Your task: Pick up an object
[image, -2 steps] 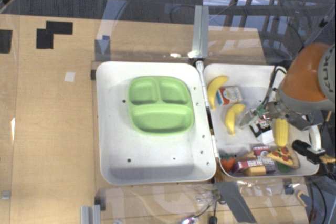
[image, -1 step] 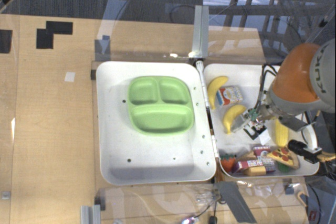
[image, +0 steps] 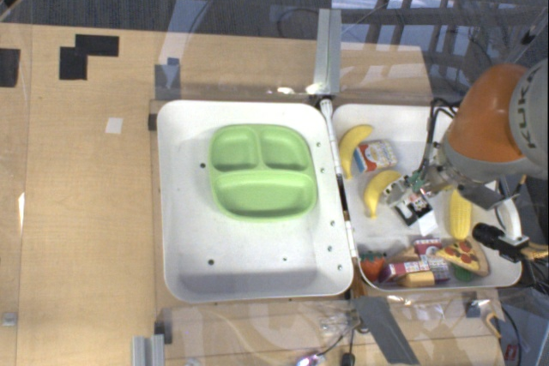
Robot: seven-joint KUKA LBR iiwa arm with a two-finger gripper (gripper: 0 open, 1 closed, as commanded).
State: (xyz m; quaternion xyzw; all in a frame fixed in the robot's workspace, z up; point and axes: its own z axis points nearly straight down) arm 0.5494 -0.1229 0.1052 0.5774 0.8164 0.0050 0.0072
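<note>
The tool sits low in the right bin; its state I cannot tell. A banana lies just at its nine o'clock. Crowded items risk a glancing, failed grasp.

Claw beside banana

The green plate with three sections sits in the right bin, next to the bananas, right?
Not quite. The camera view shows the green plate with three sections lying in the left bin, alone. The bananas are in the right bin, along with other toy food, where the end effector reaches in.
</note>
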